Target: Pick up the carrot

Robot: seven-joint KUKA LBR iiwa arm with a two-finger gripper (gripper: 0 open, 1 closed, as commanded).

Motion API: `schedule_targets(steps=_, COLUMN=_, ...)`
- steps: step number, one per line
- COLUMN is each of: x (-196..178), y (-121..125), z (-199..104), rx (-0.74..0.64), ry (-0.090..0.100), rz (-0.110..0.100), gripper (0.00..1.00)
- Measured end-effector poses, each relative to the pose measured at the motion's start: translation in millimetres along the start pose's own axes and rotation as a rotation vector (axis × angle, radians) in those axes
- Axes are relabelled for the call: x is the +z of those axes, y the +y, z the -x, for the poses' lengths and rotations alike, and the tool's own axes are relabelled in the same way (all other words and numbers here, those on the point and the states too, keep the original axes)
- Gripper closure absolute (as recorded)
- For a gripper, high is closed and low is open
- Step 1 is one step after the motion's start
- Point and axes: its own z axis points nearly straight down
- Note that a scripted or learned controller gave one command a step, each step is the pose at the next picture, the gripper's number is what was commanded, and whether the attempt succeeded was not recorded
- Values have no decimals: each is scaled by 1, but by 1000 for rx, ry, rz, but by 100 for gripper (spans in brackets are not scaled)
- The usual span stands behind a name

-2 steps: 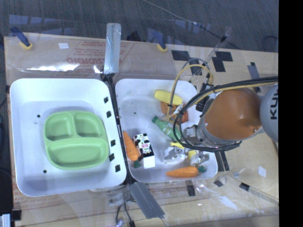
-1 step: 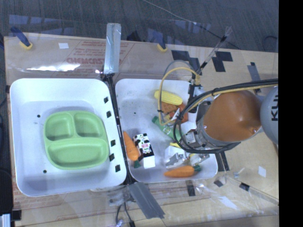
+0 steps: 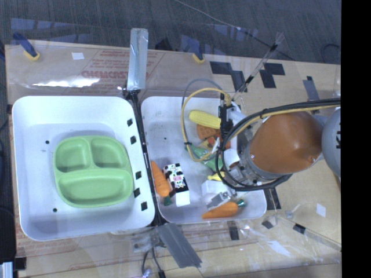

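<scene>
From my remote seat, the nearest thing was a carrot (image 3: 220,211), orange with a green tip, lying flat along the near wall of the right bin (image 3: 152,110), at about five o'clock from the bin's middle. Just above it sat the gripper (image 3: 222,196), tucked under the arm's orange band (image 3: 285,142). The wrist and a loop of cable hid it, so I could not tell how far open it was, nor whether it had hold of anything.

At about seven o'clock a white block (image 3: 182,199) and a cow-patterned toy (image 3: 175,177) sat together. A second carrot (image 3: 160,179) leaned against the bin's left wall at eight o'clock, just beside them. Farther off, at one o'clock, lay a yellow corn cob (image 3: 203,119). The left bin (image 3: 23,172) held a green divided plate (image 3: 91,172).

I judged the carrot to be a light, stiff plastic toy, smooth and tapered, so likely to slip or roll. The thick middle, taken across its width, seemed the best place to take hold. The near wall left little room on that side.
</scene>
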Motion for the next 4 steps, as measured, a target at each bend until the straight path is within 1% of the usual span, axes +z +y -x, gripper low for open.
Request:
schedule_targets(steps=1, x=0, y=-5, z=20, rx=-10, ry=1, rz=0, gripper=0)
schedule_targets(steps=2, x=-9, y=-7, z=21, rx=-14, ry=-1, rz=1, gripper=100)
schedule_targets(steps=3, x=-38, y=-4, z=17, rx=19, ry=1, rz=1, gripper=100)
schedule_targets(steps=4, x=-37, y=-3, z=17, rx=19, ry=0, rz=3, gripper=0)
